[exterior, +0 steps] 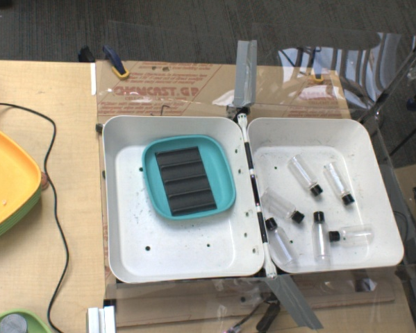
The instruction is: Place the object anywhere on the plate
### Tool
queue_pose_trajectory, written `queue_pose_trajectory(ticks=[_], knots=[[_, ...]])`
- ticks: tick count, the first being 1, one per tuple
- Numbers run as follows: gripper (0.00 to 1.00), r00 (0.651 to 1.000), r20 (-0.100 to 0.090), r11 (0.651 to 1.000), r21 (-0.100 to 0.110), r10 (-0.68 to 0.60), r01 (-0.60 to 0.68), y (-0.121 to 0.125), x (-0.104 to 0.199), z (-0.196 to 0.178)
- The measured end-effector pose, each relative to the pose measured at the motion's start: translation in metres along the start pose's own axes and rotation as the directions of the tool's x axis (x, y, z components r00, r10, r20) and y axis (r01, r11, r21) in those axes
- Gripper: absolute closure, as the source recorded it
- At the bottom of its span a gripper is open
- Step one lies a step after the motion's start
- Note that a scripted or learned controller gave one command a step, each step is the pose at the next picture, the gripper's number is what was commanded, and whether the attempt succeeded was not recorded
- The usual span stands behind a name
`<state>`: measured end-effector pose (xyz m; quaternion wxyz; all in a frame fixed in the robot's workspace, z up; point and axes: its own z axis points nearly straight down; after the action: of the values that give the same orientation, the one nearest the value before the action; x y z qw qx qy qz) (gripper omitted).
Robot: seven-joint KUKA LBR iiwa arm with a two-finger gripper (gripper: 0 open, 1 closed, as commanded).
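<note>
Six clear vials with black caps lie loose on the floor of the right bin (374, 186), none of them on the plate. Two lie slanted near its back: one vial (305, 174) left of another vial (337, 182). A third vial (283, 207) lies nearer the left wall, a fourth (278, 239) just below it by the front left corner, a fifth (321, 236) stands roughly lengthwise toward the front, and a sixth (352, 236) lies crosswise just beside it to the right. The teal plate (188, 177) sits in the left bin (124, 207), toward its back and right, with a dark ribbed insert (four bars, slightly turned) (185, 180) on it. Left of the bins, on the wooden bench (69, 186), lie stacked yellow and green dishes (6, 186) and a black cable (55, 207). Behind the bins lies printed cardboard (166, 89).
</note>
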<state>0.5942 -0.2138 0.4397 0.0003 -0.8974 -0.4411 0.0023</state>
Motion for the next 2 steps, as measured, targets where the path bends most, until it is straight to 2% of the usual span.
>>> queue_pose_trajectory(ticks=[2], knots=[[0.0, 0.989, 0.0, 0.989, 0.001, 0.145, -0.145, 0.039, 0.029, 0.0]])
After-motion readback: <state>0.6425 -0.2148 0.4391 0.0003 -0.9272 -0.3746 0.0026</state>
